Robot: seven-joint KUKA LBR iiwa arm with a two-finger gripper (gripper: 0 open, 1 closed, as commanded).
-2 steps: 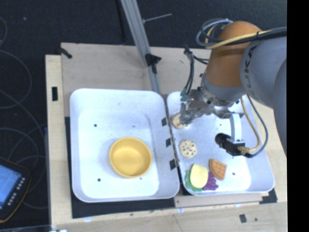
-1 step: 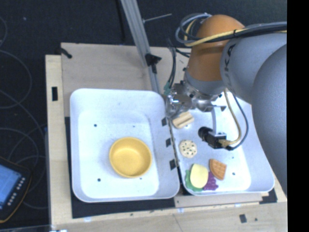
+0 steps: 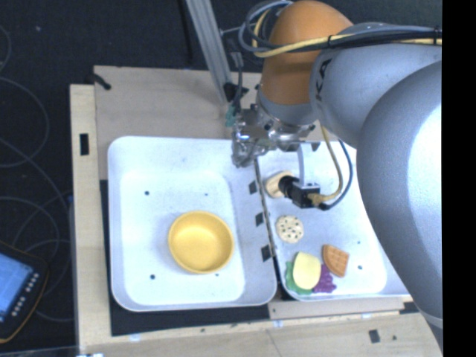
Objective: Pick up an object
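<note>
The gripper [image 3: 244, 153] hangs under the orange wrist band at the far edge of the bins, above the ridge where the two bins meet. A yellow bowl [image 3: 200, 241] sits in the left bin [image 3: 134, 199]. In the right bin [image 3: 372, 274] lie a speckled round cookie [image 3: 289, 229], a pale round piece [image 3: 277, 185] partly behind a black cable plug, an orange waffle-like piece [image 3: 335, 259], and a yellow-green toy on a purple one [image 3: 305, 272] at the near edge. I see nothing held by the gripper.
The big grey arm covers the right side of the right bin. A metal rail [image 3: 208, 36] slants up behind the bins. A cable with a black plug [image 3: 305, 193] dangles over the right bin. A tablet [image 3: 15, 288] lies at the lower left.
</note>
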